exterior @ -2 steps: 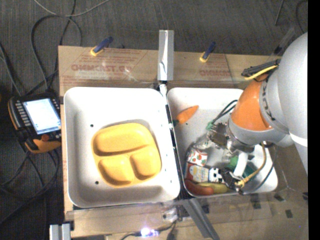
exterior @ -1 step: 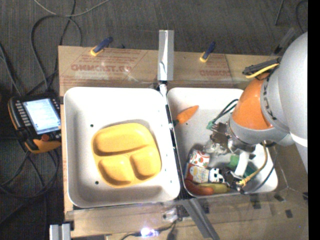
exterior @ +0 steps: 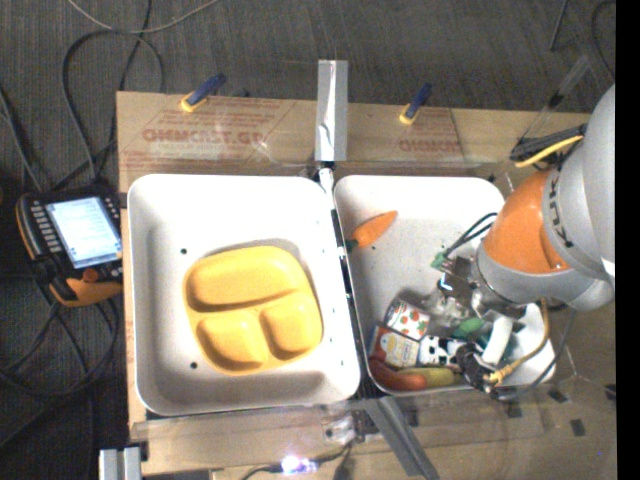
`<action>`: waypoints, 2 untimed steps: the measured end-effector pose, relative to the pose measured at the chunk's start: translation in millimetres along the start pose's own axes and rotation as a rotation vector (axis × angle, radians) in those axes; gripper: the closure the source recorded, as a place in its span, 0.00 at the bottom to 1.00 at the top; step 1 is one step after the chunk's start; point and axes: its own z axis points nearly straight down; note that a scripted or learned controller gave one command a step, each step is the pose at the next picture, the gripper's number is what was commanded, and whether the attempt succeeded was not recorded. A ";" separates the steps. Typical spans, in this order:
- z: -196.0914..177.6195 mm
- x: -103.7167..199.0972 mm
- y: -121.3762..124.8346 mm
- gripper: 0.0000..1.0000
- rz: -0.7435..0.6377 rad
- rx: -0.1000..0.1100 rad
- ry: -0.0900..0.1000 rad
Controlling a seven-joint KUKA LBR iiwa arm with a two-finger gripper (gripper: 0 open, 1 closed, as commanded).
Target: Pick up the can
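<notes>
Arm (exterior: 560,238) reaches in from right, wrist bent down over right bin (exterior: 420,193), gripper (exterior: 462,320) low at its front clutter; grip state cannot tell. Can (exterior: 403,334) lies tilted just left of gripper. Yellow divided tray (exterior: 255,306) in left bin (exterior: 150,268).

Arm (exterior: 600,188): smooth rounded casing, light grey, glossy. Orange band (exterior: 535,230) above the wrist, broad and domed, with part of a dark lettered marking along its edge. Wrist section (exterior: 545,283) below the band: grey ring, rounded. Gripper (exterior: 470,333): dark metal mount with small green fittings and a white block at its side. Cables: thin black leads looping from the wrist to the gripper; a yellow lead trailing beneath it; yellow and black leads by the upper casing.
</notes>
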 end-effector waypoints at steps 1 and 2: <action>-198.8 25.8 55.5 1.00 -0.107 0.014 -0.015; -198.6 25.7 55.4 0.00 -0.107 0.014 -0.015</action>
